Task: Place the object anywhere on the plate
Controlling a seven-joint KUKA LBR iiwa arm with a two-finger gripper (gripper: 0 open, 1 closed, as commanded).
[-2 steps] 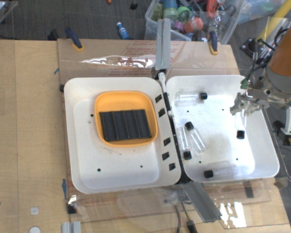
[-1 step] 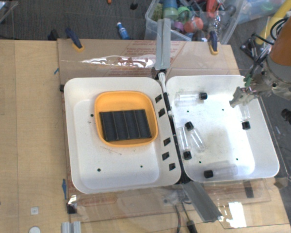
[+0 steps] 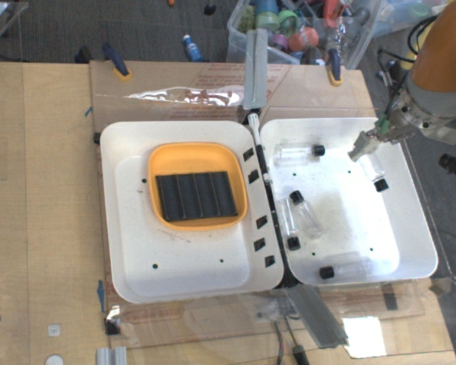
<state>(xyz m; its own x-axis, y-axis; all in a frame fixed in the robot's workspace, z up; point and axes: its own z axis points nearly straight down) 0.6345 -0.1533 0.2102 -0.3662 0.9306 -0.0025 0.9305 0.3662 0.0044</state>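
Note:
An orange plate sits in the left bin. A black ridged block lies flat on the plate and covers most of its middle. My gripper hangs at the right bin's far right, just above the floor. It is apart from a clear vial with a black cap that lies just below it. The arm's orange band shows at the top right.
Several clear vials with black caps lie in the right bin: one near the back, two beside the divider, one at the front. A clear tub of toys stands behind the bins.

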